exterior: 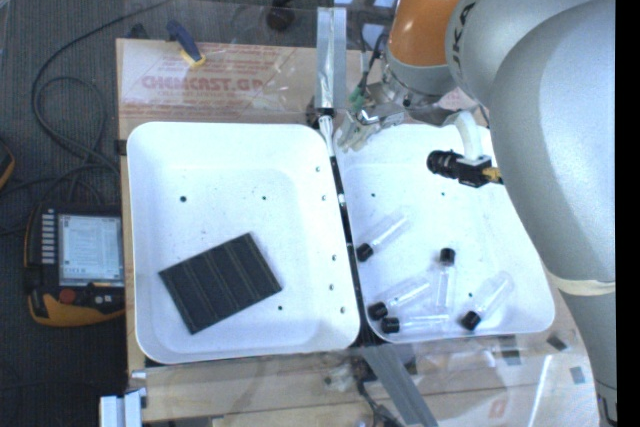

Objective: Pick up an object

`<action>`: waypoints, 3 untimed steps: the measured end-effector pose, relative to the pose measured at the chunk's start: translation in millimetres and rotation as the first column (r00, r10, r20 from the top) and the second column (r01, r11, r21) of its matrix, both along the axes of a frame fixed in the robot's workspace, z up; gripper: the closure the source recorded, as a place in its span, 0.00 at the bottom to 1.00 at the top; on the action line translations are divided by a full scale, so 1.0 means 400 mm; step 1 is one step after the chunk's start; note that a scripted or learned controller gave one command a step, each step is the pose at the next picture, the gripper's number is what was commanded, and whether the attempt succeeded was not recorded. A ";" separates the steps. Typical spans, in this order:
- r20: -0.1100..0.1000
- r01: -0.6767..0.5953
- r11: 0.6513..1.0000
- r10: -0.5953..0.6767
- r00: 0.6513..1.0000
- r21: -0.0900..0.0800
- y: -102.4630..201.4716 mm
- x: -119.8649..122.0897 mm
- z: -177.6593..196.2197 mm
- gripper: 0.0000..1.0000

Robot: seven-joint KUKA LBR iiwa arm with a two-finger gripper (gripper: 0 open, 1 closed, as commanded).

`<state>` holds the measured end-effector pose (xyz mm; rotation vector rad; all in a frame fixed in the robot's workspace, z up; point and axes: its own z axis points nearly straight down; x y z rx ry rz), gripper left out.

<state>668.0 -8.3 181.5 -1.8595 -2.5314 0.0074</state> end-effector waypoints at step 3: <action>-0.001 0.034 0.999 -0.034 0.999 -0.006 -0.009 0.004 0.137 1.00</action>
